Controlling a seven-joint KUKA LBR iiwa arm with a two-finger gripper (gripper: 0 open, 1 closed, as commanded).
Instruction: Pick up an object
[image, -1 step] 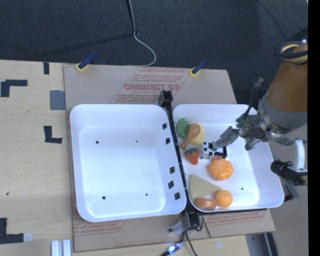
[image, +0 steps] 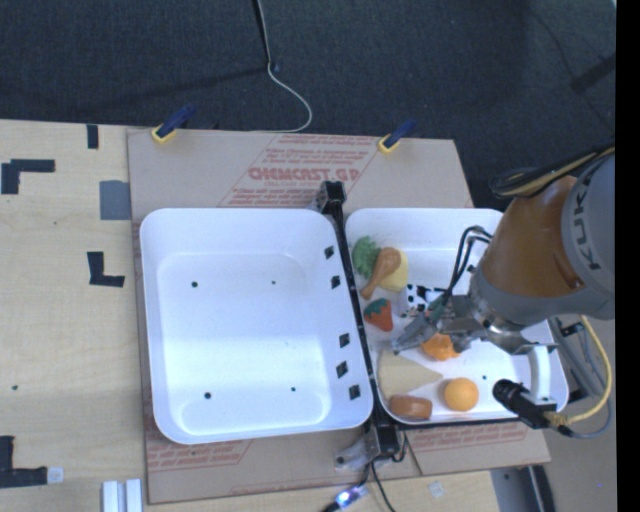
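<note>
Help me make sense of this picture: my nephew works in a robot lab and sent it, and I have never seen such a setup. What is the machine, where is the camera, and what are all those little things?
The camera is fixed above a bench and looks down at a slant. The grey machine with the orange band coming in from the picture's right is a robot arm. At its end is a two-finger gripper, its hand, lowered into the right bin.

Two shallow white bins sit side by side on a cardboard sheet. In the right bin lie small toy foods: a green leafy piece, a yellow pear-like piece, a red strawberry-like piece, an orange ball, a brown sausage-like piece, a pale wedge and another orange piece by the gripper.

I cannot tell whether the gripper holds anything.
</note>
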